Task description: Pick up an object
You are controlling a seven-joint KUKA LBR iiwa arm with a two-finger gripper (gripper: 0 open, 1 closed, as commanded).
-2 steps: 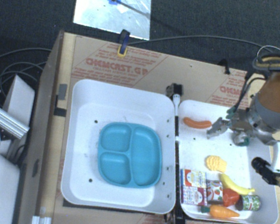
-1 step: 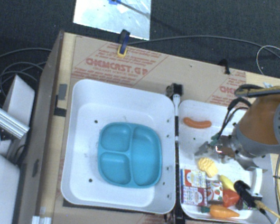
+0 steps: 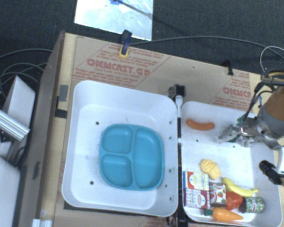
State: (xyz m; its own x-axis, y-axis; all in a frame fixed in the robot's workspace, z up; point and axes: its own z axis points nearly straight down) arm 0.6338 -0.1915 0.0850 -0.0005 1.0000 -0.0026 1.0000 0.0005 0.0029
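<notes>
The arm comes in from the right, orange band showing above the wrist, and the gripper hovers low over the upper part of the right bin. Its fingers look spread apart with nothing between them. Just to its left lies a sausage, near but not touching. Further down that bin sits a cluster: a yellow corn piece, a banana, a red-and-white carton, a carrot and a small green can. Over in the left bin, a blue divided plate rests flat.
</notes>
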